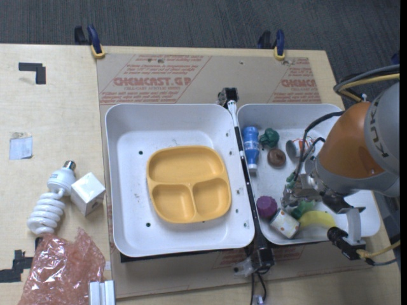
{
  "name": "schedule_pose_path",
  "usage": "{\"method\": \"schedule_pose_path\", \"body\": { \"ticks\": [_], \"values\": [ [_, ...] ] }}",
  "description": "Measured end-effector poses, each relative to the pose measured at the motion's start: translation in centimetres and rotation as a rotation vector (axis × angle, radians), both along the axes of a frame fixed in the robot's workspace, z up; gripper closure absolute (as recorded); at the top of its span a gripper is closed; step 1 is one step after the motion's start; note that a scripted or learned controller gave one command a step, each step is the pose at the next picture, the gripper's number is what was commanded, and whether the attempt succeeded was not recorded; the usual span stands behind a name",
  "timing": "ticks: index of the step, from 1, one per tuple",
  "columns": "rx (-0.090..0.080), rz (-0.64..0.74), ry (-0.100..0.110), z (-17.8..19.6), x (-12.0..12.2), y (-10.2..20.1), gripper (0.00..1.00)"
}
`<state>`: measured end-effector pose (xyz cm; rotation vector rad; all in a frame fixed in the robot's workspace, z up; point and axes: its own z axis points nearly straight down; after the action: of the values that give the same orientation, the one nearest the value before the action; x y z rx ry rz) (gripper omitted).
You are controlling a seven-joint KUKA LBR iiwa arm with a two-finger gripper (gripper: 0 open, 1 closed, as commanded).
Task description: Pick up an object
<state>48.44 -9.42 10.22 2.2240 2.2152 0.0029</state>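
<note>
Gripper (299, 199) lowered into the right bin (331, 114), lower right of frame, amid clustered objects: banana (318, 219), purple piece (266, 205), white block (284, 224). Its descent suggests a grasp attempt; finger state cannot be told.

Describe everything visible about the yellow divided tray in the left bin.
The yellow plastic divided tray is a rounded square with a raised rim and three compartments: one wide section across the top and two smaller ones below. Its surface looks smooth and matte. It lies flat, right side up and slightly turned, near the middle of the left shallow white bin, resting on the bin floor and apart from its walls. Nothing sits in it.
</note>
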Motion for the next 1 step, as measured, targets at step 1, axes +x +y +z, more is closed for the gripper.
{"method": "schedule_pose_path", "body": {
  "ticks": [1],
  "values": [
    [0.000,0.006,0.002,9.03,4.65,6.77,1.00]
  ]
}}
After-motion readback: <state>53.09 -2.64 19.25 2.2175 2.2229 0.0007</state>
